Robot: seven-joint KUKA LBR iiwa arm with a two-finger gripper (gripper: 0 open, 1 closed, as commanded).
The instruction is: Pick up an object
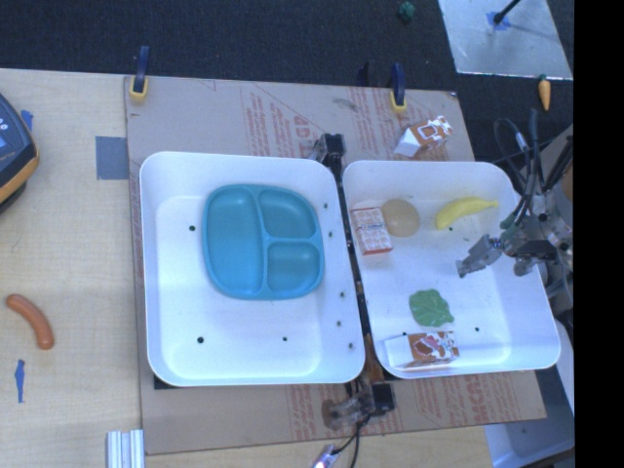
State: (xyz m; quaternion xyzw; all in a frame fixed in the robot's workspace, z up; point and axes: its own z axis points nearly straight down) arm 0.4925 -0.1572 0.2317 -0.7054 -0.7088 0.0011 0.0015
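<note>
Gripper (480, 258) hovered low inside the right bin (526, 344), its spread impossible to tell, the banana (464, 211) just beyond it, seemingly the intended pick.

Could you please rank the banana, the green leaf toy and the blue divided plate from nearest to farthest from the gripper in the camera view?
From the gripper:
1. Banana, just up-left of it, right bin.
2. Green leaf toy, down-left, same bin; close to the banana's rank.
3. Blue divided plate, left bin.
</note>
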